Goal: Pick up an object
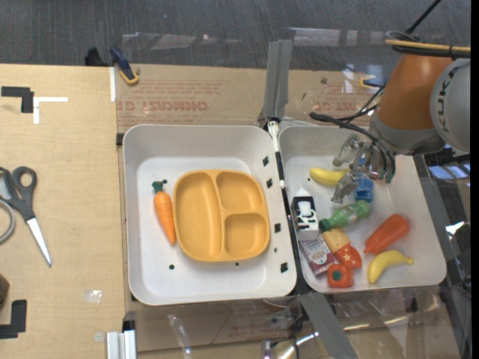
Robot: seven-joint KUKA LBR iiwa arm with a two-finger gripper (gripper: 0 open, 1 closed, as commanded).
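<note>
My gripper (pixel 362 181) hangs over the back of the right bin (pixel 419 200), its fingers spread open. A small blue object (pixel 365 190) lies just under them, and I see no grip on it. A yellow banana (pixel 325 176) lies to the gripper's left. In front of it lies a green bottle (pixel 346 215). Nearer the front are an orange-red vegetable (pixel 387 232), a second banana (pixel 388 262), a red tomato (pixel 339 276), a yellow block (pixel 335 239) and a black-and-white box (pixel 303 212).
The left bin (pixel 142 260) holds a yellow divided plate (pixel 222 215) and a toy carrot (pixel 163 212). Scissors (pixel 26 208) lie on the wooden bench at the far left. A grey divider (pixel 275 81) stands behind the bins.
</note>
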